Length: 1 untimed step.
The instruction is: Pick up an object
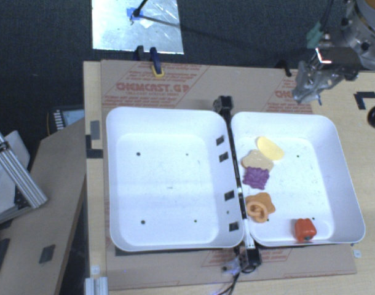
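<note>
Gripper [305, 90] hangs beyond the right bin [335, 165], apparently empty with fingers slightly parted, though blurred; the yellow piece [270, 147], beige piece [257, 160] and purple piece [256, 177] touch, so a descent risks a glancing, failed grasp.

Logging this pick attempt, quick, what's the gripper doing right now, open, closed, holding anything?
Gripper: above the far rim of the right bin, nothing between its fingers; open or closed cannot be told.

The arm [367, 17] is cut off by the top and right edges. The gripper [305, 90] is blurred; its finger state is indeterminate.
</note>
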Available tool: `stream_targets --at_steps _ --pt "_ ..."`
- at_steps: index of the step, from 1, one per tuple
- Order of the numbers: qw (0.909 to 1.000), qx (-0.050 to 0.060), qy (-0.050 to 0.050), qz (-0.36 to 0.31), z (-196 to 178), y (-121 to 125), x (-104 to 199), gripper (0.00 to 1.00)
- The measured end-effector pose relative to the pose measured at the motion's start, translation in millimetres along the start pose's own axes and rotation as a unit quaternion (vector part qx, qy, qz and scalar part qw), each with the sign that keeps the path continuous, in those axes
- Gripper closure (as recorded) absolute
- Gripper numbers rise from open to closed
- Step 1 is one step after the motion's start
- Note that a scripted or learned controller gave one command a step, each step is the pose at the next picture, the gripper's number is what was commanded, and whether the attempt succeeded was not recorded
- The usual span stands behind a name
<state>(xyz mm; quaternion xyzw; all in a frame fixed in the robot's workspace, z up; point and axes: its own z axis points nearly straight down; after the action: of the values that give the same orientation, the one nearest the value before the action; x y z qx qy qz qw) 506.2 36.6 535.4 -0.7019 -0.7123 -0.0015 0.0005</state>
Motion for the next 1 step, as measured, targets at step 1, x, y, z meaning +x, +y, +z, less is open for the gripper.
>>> stream_targets --at_steps 1 --pt "1.0 0.006 -0.002 0.002 129.7 -9.4 59.5 1.0"
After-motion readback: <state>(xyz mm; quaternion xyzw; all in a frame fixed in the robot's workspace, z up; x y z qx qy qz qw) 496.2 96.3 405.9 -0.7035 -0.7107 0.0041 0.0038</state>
